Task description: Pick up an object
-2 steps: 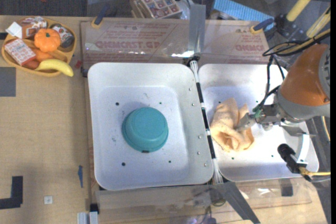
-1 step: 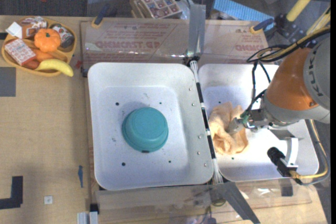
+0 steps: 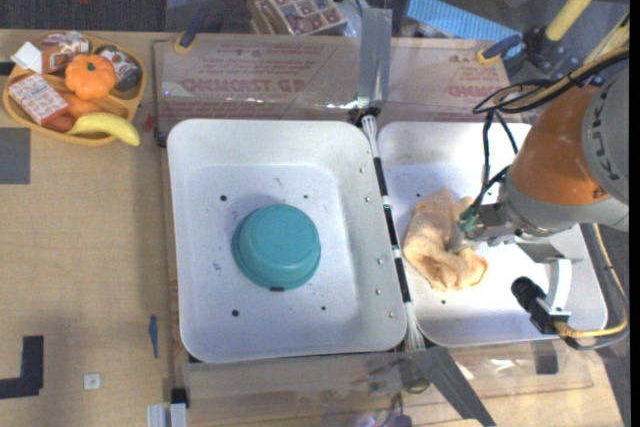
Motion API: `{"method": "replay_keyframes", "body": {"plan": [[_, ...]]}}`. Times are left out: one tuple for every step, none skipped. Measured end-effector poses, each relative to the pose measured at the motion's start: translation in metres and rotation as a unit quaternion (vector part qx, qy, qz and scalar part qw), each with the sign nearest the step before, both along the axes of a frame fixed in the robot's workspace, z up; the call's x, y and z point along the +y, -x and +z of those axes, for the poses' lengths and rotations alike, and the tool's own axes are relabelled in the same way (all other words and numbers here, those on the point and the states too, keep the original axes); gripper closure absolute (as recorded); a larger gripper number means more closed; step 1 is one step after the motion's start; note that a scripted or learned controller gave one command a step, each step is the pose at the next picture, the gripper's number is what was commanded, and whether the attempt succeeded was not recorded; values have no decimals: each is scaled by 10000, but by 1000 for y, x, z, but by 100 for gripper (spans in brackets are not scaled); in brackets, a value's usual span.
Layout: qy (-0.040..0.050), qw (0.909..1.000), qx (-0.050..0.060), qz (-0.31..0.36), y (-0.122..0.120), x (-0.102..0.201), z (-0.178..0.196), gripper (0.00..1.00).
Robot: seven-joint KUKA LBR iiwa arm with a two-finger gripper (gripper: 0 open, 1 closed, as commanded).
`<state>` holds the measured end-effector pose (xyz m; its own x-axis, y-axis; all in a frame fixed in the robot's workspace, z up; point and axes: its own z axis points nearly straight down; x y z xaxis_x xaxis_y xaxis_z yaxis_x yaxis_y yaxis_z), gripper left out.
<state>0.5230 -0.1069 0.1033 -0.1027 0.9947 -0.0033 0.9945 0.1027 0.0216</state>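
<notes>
A crumpled tan cloth-like object [image 3: 437,240] lies at the left side of the right bin [image 3: 560,315]. My gripper [image 3: 467,232] comes in from the right and is down on the cloth's right part, its tips pressed into the folds. An upturned teal bowl [image 3: 277,246] sits in the middle of the left bin [image 3: 200,165], well away from the gripper.
The arm's orange band [image 3: 565,165] hangs over the right bin's right half. A yellow plate of toy food [image 3: 72,90] with a pumpkin and banana rests on the bench at the far left. Cardboard and clutter stand behind the bins.
</notes>
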Motion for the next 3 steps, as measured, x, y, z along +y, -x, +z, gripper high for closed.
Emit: {"method": "replay_keyframes", "body": {"plan": [[-5,9965,26,-833,-4,-64,-9,100],[4,9964,40,-841,-3,-65,-10,0],[-6,9965,20,-836,-4,-64,0,100]]}}
